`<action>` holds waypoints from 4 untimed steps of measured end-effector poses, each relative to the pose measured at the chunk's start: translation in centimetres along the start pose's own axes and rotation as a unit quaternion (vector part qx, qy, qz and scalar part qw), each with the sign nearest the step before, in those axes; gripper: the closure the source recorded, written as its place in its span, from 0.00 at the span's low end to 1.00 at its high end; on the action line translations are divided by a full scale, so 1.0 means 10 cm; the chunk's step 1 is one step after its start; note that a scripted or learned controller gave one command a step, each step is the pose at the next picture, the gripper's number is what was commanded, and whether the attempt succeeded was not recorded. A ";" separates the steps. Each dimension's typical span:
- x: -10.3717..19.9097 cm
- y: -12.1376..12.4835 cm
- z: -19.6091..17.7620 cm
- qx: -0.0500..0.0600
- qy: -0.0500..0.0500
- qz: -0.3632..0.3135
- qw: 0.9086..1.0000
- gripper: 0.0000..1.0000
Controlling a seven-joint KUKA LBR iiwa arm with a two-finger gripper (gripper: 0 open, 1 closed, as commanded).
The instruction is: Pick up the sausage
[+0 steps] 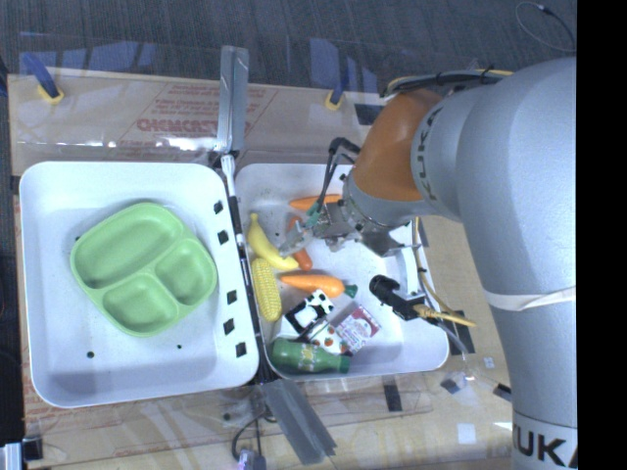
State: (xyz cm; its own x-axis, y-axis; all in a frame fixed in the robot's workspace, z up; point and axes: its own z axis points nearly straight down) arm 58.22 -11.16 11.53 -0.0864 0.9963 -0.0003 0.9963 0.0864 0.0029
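A pale green, three-compartment plastic plate (pixel 144 265) lay in the left white bin (pixel 59 360). In the right white bin (pixel 431 352), a short reddish-orange sausage (pixel 303 258) sat beside a yellow banana (pixel 266 247), its long axis apparently slanting down-right (it was partly hidden). The gripper (pixel 315 221) hovered just above and right of it; whether it was open could not be told.

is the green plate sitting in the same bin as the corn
No, the green plate lies in the left bin, while the corn lies in the right bin with the other food.
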 end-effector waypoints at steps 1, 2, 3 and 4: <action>0.01 -0.01 -0.08 0.003 0.000 -0.002 1.000 1.00; 0.01 -0.01 -0.08 0.002 0.000 -0.002 1.000 0.00; 0.08 0.31 0.24 0.003 -0.001 0.015 1.000 0.00; 0.09 0.30 0.15 0.005 0.000 0.013 1.000 1.00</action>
State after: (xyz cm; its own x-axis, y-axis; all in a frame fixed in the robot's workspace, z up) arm 61.11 -10.00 10.01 -0.0600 0.9982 -0.0001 0.9982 0.0600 -0.0068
